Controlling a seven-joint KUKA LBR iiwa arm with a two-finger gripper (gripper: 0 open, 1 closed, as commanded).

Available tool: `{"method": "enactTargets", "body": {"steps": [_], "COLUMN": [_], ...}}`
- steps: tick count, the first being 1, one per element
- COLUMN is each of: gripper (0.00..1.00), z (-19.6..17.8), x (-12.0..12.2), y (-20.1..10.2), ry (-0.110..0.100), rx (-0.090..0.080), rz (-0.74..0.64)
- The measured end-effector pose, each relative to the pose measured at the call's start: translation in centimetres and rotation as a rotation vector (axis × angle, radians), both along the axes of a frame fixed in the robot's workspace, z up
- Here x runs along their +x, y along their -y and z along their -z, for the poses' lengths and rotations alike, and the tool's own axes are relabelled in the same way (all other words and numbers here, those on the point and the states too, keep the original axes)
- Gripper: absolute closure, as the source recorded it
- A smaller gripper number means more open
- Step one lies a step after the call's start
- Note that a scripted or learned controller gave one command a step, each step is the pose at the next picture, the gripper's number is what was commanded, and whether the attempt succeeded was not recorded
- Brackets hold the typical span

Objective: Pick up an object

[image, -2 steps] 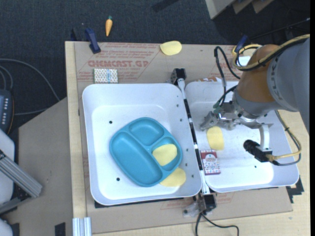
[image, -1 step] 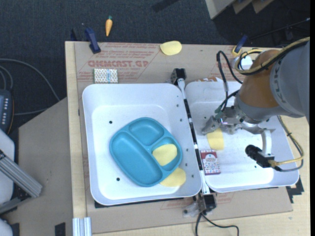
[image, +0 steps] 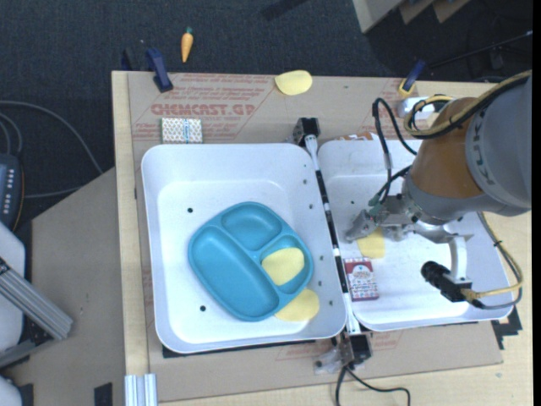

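Claw [image: 365, 229] hangs just above yellow piece [image: 372, 246] in right bin [image: 406, 311].

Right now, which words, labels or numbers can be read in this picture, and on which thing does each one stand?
"CHEMCAST G.P": red print on the brown board under the bins; the last letters are uncertain.
A finer red line above it: too small to read.
Small patterned packet behind the left bin: print too blurred to read.
Red and white card in the right bin: a label is there, but unreadable.
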State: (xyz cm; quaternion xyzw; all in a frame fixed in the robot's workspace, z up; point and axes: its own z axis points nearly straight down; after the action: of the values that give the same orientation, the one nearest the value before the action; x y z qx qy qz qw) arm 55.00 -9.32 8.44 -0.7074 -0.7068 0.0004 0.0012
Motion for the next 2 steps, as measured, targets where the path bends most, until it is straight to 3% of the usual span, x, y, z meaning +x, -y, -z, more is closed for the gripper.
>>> {"method": "enactTargets", "body": {"steps": [1,2], "gripper": [1.00,0.00], "z": [-0.99,-0.98], "x": [0.05,0.05], "y": [-0.03,-0.04], "ry": [0.002,0.002], "rx": [0.000,0.000], "rz": [0.001,0.000]}}
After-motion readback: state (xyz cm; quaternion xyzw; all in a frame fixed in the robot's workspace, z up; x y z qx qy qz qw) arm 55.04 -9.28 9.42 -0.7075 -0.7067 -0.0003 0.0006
